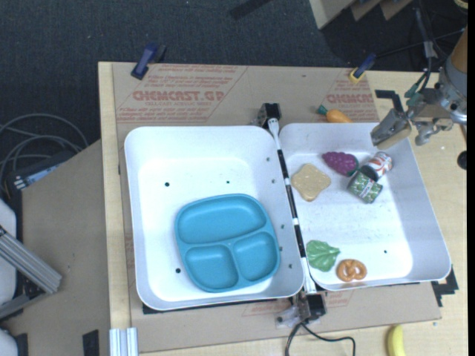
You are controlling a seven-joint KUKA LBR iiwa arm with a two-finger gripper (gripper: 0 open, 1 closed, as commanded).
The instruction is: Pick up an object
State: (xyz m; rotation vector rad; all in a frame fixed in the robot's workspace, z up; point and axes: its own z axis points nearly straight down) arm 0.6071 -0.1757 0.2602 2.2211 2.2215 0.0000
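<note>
Gripper (392, 130): hangs over the far edge of the right bin (423, 221); cannot tell how it stands; nothing seen between its tips.
Can (369, 179): small, green with a red-and-white end, lying tilted just below the gripper; probably light and stiff, with a smooth, slippery round wall; best taken across the barrel at mid-length, not by the ends.
Purple grapes (340, 162): just below and to the left of the gripper, close beside the can; looks like a lumpy toy, likely light; bumps give purchase, so a pinch across the narrow width should do.
Toast slice (310, 182): further left of the gripper, flat on the bin floor; thin and hard to get under, a poor choice.
Green leaf (322, 254): well below the gripper, near the front rim; flat, probably limp.
Pretzel (351, 271): just beside the leaf; low, with holes; a grip across one loop seems possible.
Blue tray (226, 240): far left, in the other bin; wide, too broad to pinch except at the rim.
Likeliest pick: can or grapes, being nearest.
</note>
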